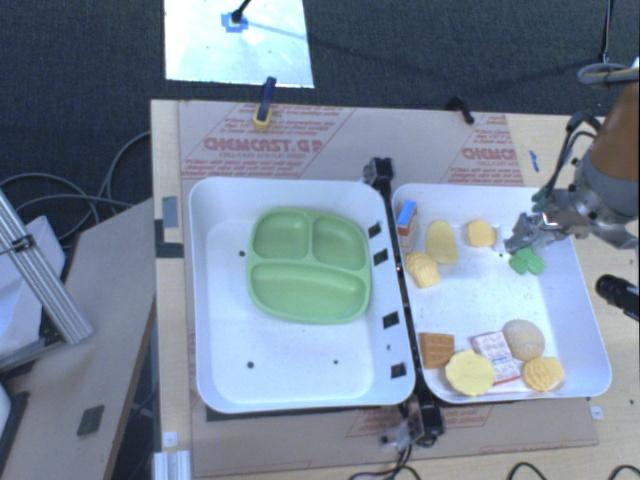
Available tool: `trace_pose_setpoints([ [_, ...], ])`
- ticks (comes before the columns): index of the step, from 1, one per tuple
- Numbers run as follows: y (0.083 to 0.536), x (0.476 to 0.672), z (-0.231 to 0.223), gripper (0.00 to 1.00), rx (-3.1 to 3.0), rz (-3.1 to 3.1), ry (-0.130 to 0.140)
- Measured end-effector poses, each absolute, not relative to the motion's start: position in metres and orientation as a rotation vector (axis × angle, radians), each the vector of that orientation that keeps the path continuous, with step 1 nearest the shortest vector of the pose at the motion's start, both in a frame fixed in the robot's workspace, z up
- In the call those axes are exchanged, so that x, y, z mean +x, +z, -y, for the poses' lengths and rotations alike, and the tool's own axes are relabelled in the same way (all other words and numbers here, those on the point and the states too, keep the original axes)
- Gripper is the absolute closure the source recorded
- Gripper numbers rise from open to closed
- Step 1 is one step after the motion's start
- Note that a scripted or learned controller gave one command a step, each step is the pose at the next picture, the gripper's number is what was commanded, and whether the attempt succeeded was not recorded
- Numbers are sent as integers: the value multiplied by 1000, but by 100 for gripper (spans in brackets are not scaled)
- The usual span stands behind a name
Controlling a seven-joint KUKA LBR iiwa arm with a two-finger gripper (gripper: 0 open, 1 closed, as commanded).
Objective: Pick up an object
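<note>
Two white bins sit on the bench; the gripper (527, 236) hangs at right of frame, just above a green piece (527, 262) in the right bin (590, 313). Its grip state cannot be told. Nothing looks lifted yet; grasping and raising remain.

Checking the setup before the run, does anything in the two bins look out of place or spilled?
Nothing stands out. The green tray lies flat in the left bin, and the toy foods are scattered loose in the right bin, none over its rim. The gripper sits just above the green piece.
</note>
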State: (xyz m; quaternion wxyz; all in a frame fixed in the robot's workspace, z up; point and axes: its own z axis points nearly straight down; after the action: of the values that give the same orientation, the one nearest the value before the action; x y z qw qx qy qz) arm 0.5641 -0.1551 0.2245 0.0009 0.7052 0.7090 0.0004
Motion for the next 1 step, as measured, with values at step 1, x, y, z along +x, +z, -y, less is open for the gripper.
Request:
trace_pose_setpoints([
  [1, 218, 554, 112, 100, 2215, -2234, -2],
])
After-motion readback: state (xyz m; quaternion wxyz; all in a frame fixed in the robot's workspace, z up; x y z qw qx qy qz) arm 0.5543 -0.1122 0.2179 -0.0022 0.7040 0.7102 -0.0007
